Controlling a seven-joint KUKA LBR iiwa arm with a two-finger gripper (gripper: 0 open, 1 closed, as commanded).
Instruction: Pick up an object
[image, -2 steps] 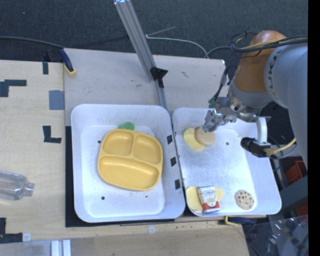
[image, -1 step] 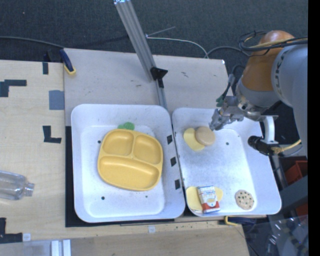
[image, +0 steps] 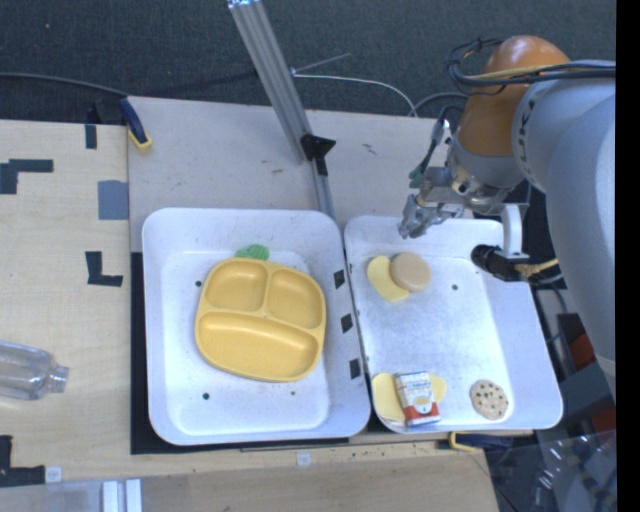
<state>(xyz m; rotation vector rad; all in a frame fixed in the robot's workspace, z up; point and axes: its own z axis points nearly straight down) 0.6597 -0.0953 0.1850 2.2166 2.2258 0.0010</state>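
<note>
The right bin (image: 455, 330) holds a tan round bun-like piece (image: 410, 271) lying against a yellow piece (image: 382, 279) near its far left. A small red and white carton (image: 416, 397) rests on a yellow piece (image: 385, 395) at the near edge, beside a brown cookie (image: 489, 399). My gripper (image: 413, 225) hangs over the bin's far rim, just above and behind the bun, with nothing seen between its fingers. In the left bin (image: 175, 400) lies a yellow divided plate (image: 262, 318), with a green thing (image: 253, 252) peeking out behind it.
A slanted metal pole (image: 280, 85) crosses behind the bins. A clear plastic bottle (image: 28, 371) lies on the wooden bench at the left. The grey arm (image: 560, 130) with its orange band fills the upper right. Cables run behind it.
</note>
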